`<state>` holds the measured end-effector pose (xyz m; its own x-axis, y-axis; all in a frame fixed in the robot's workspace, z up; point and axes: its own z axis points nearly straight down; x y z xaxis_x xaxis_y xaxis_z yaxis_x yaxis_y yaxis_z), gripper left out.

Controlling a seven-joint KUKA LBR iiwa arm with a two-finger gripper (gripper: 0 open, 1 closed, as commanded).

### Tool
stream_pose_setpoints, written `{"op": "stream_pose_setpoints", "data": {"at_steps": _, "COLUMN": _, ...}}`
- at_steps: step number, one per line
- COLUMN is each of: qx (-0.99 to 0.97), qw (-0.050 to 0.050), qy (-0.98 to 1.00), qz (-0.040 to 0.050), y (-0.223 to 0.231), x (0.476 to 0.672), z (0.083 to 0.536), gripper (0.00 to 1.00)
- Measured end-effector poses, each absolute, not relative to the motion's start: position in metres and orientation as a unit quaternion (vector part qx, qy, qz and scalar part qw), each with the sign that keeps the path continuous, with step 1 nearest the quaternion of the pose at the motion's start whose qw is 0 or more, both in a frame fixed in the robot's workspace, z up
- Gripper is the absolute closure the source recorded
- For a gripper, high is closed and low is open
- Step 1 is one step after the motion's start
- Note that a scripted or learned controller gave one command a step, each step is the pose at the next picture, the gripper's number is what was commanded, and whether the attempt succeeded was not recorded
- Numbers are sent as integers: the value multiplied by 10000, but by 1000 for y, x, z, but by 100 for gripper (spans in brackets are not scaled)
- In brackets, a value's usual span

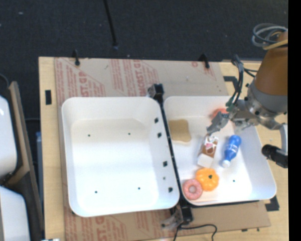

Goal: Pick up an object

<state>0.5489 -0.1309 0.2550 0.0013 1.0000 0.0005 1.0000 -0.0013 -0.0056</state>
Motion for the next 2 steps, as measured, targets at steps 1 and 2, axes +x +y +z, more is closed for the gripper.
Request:
{"op": "stream_pose_setpoints", "data": {"at_steps": 1, "qx": -7073, "qw": -3, "qy": -7069, "qz": -3, "y": -131, "x": 550, "z": 258, "gripper": 0}}
{"op": "stream_pose_setpoints", "data": {"at_steps": 2, "qx": -7072, "qw": 13, "qy": -7070, "qz": 10, "y": -124, "x": 544, "z": 211, "gripper": 0}}
